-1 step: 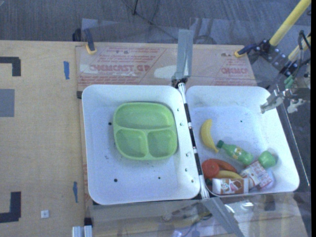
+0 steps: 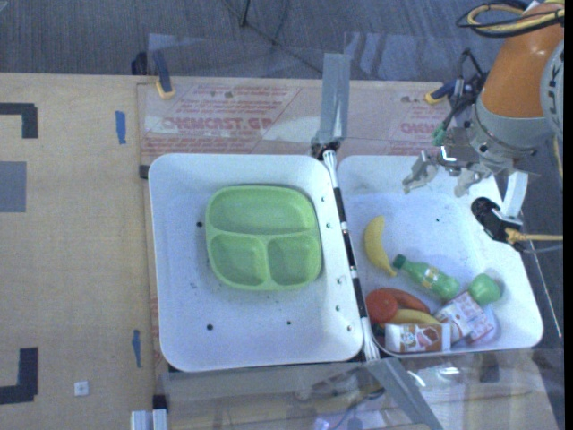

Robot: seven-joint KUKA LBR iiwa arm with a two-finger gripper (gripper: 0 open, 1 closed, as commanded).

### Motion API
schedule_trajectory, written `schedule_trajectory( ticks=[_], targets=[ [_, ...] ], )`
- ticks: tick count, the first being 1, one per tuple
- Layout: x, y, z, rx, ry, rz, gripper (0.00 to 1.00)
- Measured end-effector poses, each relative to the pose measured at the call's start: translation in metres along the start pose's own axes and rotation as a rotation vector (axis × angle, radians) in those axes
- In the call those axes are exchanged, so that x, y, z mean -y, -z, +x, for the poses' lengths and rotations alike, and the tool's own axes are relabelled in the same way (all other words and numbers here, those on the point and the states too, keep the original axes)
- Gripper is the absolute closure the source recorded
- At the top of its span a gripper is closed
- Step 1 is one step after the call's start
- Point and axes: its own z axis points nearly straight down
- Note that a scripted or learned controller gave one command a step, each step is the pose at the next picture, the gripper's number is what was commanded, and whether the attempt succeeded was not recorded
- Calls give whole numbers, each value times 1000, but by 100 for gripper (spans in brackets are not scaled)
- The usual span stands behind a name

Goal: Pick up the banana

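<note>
Yellow and curved, the small plastic-looking banana point(image 2: 378, 244) lies near the right white bin's point(image 2: 530, 305) left wall, apart from other items. Likely light, stiff, slick; grip across its middle. Overhead near the far edge, the hand point(image 2: 443, 174) hangs spread, empty.

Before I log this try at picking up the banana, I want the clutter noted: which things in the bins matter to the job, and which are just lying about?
For the job:
curved yellow banana
two-finger gripper, above the right bin

Lying about:
green three-part plate
green bottle with orange label
red tomato-like piece
small green round piece
two printed cartons
</note>
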Motion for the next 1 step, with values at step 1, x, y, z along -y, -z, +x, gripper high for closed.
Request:
schedule_trajectory(
  ticks=[1],
  targets=[
    [47,-24,62,0,270,1,0]
  ],
)
